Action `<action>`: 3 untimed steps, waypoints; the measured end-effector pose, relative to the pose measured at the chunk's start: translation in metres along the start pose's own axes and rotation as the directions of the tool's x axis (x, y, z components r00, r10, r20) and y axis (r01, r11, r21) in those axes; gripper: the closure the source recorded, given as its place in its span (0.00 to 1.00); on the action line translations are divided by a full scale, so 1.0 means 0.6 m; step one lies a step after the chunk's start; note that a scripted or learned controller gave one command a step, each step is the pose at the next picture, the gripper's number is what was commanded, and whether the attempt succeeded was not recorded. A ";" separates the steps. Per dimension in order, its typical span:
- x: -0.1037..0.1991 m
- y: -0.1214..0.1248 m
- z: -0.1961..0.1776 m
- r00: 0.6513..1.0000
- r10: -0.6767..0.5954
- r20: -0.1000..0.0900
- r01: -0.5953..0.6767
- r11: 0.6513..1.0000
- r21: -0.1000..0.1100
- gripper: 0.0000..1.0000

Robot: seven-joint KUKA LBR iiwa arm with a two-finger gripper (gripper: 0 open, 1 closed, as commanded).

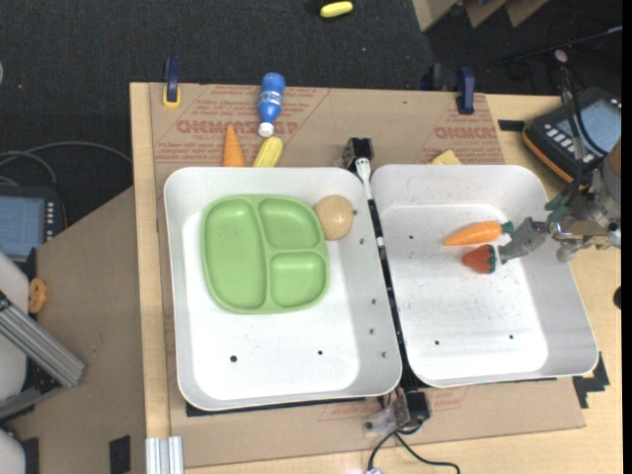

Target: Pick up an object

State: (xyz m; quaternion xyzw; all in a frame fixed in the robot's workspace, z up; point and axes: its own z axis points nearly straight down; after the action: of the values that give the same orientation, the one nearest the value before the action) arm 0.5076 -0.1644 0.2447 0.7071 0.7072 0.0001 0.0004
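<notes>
An orange toy carrot [472, 233] lies in the right bin [474, 344], its green top pointing right. Just below it sits a small red object [479, 260]. My gripper [517, 241] reaches in from the right edge of that bin, low and right beside the carrot's top and the red object. Whether it touches either one is unclear from this angle. Nothing is visibly lifted off the bin floor.
The left bin [267, 363] holds a green divided plate [265, 253] and a tan ball [336, 215]. Behind the bins on the board lie a blue-and-white bottle [270, 102], a small carrot [232, 148], a corn cob [268, 151] and a yellow piece [446, 158].
</notes>
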 end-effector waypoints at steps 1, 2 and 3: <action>-0.015 0.080 0.262 1.000 -0.002 -0.004 0.002 1.000 0.012 0.00; 0.057 0.163 0.268 1.000 -0.006 -0.001 0.006 1.000 -0.004 0.00; -0.023 0.058 0.264 1.000 0.006 -0.002 -0.006 1.000 0.007 0.00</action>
State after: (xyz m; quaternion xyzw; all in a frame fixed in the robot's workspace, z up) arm 0.5423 -0.1784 0.0864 0.7092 0.7050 -0.0017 -0.0026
